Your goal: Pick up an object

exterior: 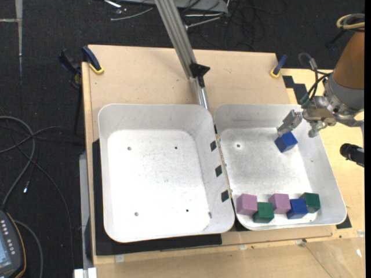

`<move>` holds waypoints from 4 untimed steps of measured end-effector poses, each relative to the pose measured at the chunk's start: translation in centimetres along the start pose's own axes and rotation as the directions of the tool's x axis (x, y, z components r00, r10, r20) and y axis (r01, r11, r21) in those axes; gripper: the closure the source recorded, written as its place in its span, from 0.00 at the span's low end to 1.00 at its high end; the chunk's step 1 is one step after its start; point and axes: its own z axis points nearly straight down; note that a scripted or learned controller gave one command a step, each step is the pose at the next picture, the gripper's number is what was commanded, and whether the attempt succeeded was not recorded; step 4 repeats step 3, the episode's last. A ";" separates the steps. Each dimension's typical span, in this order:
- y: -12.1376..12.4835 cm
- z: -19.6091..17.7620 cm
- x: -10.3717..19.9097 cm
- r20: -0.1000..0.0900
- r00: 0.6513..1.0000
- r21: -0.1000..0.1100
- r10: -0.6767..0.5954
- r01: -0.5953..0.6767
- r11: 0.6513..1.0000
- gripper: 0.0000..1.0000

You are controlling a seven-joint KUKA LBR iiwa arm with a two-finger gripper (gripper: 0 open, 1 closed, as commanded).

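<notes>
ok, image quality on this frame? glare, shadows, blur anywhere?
Camera view: even, diffuse light; the left bin and right bin read bright white without blown-out glare, speckles still visible. Shadows are soft, small under the blocks along the right bin's near edge, such as the purple block. The blue block by the gripper is slightly soft; the floor around the bench is dark.

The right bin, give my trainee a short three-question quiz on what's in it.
1. True or false: five blocks sit along the near wall of the right bin.
2. What colour is the block lying apart from that row, by the gripper?
3. Which colour has only one block in the row: A purple, B green, C blue?

Key: 1 true. 2 blue. 3 C, the row's blue block between a purple block and a green block.
</notes>
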 end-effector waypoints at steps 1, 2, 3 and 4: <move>2.5 -0.7 -0.8 0.001 1.000 -0.005 -0.002 0.002 1.000 0.00; 4.1 11.8 -2.5 -0.001 1.000 0.007 0.003 -0.003 1.000 0.00; 4.3 10.3 -2.5 0.002 1.000 -0.001 -0.001 0.001 1.000 1.00; 4.3 10.3 -2.5 0.002 1.000 -0.001 -0.001 0.001 1.000 1.00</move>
